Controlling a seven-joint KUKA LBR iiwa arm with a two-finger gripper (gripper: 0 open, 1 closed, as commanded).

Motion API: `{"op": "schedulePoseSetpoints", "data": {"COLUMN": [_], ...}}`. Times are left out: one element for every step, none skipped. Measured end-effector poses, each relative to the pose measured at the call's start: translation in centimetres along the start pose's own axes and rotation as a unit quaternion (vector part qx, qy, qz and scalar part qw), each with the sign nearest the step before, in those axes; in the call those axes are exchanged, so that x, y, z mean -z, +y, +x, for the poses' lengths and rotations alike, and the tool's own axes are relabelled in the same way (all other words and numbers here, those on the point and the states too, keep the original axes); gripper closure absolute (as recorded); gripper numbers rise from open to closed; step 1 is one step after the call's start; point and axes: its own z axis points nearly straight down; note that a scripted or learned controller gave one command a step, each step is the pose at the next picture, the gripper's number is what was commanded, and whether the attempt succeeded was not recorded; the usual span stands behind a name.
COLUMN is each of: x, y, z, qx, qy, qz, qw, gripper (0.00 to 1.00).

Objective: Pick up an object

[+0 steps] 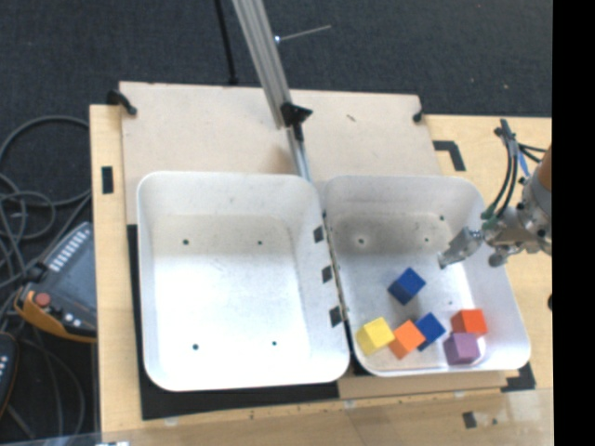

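Note:
The right bin [372, 214] holds several small cubes near its front. A blue cube [406, 285] lies apart from the others in the middle. Along the front wall sit a yellow cube [376, 334], an orange cube [407, 338], a smaller blue cube [429, 328], a red-orange cube [469, 322] and a purple cube [462, 347]. My gripper [476, 251] hangs over the bin's right side, behind and to the right of the blue cube. Its fingers are open with nothing between them.
The left bin [232, 277] lies beside the right one, their rims touching. A slanted aluminium post [263, 54] rises behind the bins. Cables and a teach pendant [56, 286] lie on the floor to the left.

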Motion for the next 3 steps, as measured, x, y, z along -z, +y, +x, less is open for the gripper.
{"op": "schedulePoseSetpoints", "data": {"x": [-10.1, -16.1, -16.0], "y": [3.2, 0.5, 0.1], "z": [1.2, 5.8, 5.6], "qx": [0.004, 0.003, 0.002], "qy": [0.001, -0.002, 0.000], "qz": [0.004, -0.001, -0.001], "qw": [1.0000, 1.0000, 1.0000], "gripper": [0.00, 0.00, 0.00]}}
